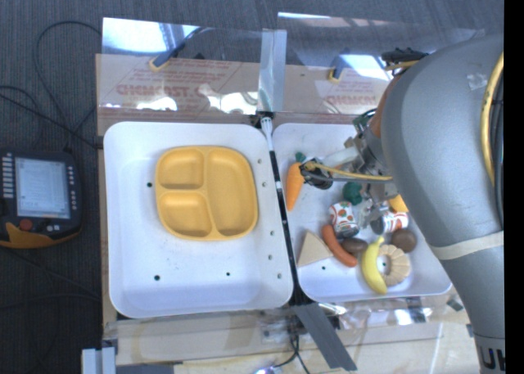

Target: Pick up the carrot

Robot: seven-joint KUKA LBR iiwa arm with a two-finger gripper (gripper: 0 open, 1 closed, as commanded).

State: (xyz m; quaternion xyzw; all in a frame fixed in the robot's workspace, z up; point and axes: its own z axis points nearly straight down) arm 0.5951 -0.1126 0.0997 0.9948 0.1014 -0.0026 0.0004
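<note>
The grey arm (442,143) reaches over the right bin (426,286), a shallow white tray with rounded corners. The gripper (375,205) hangs low among the toys; the arm's bulk and the clutter hide enough that it cannot be told whether the fingers are spread or pressed together.

The carrot (292,186) lies to the view's left of the fingers and clear of them, close to the bin's left wall. It is a smooth orange cone tapering toward the near side, with a small green tuft at its far end.

Just left of the fingers stands a small white cup (344,217) with red markings. Nearer the camera than the fingers lie a reddish sausage (338,245), a flat tan wedge (313,248), a curved yellow banana (374,268) and a ribbed beige round piece (397,264).

Well to the left of the fingers, the left bin (131,282) holds a glossy yellow plate (206,192) with 3 compartments and rounded corners.
</note>
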